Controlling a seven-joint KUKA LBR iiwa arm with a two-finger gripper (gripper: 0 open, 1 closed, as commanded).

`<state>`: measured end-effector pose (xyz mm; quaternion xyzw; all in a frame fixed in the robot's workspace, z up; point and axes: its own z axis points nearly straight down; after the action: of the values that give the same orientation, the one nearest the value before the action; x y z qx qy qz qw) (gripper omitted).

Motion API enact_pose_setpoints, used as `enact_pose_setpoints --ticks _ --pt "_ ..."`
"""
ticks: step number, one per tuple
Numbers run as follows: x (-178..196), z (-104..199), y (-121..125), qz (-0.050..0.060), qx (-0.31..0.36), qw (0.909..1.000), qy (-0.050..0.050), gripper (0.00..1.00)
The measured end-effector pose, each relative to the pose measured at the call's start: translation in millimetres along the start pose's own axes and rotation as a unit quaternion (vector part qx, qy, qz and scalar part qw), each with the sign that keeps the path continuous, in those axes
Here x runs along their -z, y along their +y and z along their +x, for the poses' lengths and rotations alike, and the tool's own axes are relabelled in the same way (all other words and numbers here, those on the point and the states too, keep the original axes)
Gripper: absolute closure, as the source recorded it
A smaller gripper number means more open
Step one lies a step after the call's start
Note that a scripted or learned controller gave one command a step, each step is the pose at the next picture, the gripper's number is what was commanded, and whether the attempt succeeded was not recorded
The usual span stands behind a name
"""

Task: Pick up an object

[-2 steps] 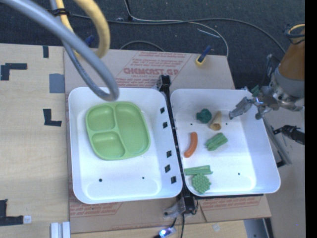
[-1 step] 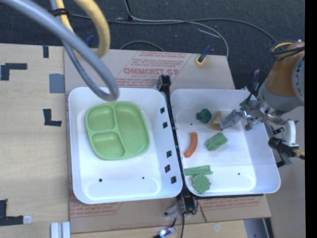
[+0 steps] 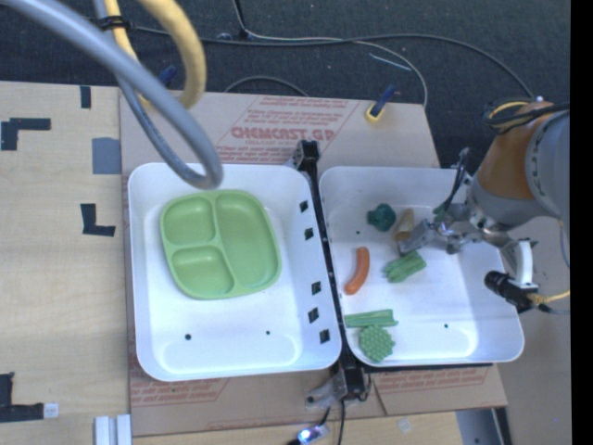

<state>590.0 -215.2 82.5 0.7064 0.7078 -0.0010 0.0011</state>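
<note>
I see my hand low in the right bin. I cannot tell how it is set. A green pickle toy lies just under it. Nearby lie an orange sausage and a dark green lump.

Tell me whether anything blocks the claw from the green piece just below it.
Nothing visible does. The claw sits right above the green piece in the right bin; the brown piece lies beside them, not between.
</note>
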Motion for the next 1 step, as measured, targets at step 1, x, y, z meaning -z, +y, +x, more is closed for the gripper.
enact_pose_setpoints --ticks 1 --pt "14.4 -0.9 1.7 -0.002 0.000 1.0000 -0.001 1.00"
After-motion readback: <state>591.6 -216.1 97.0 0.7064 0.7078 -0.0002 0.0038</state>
